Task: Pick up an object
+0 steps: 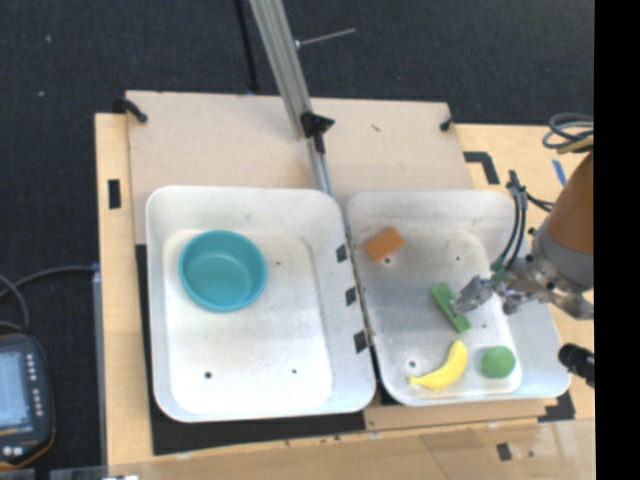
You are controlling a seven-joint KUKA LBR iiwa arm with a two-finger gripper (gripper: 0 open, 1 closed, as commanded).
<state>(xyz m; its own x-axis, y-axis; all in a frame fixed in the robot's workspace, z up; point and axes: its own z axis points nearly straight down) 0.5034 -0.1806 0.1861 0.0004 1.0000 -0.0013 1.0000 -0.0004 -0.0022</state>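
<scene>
Two shallow white bins sit side by side on a pale wooden bench. The left bin (300,368) holds a round teal plastic bowl (223,270) near its upper left corner. The right bin (420,213) holds four small things: an orange block (383,244) near the top left, a green elongated block (449,307) in the middle, a yellow toy banana (442,367) near the lower rim, and a green ball (498,362) just to the right of the banana. The grey arm with its orange band (572,223) reaches in from the right, and its two-finger gripper (477,293) hangs low over the right bin, just beside the upper right end of the green elongated block. Whether the jaws are spread or pressed together I cannot tell at this sharpness. A slanted metal pole (283,58) rises behind the bins.
</scene>
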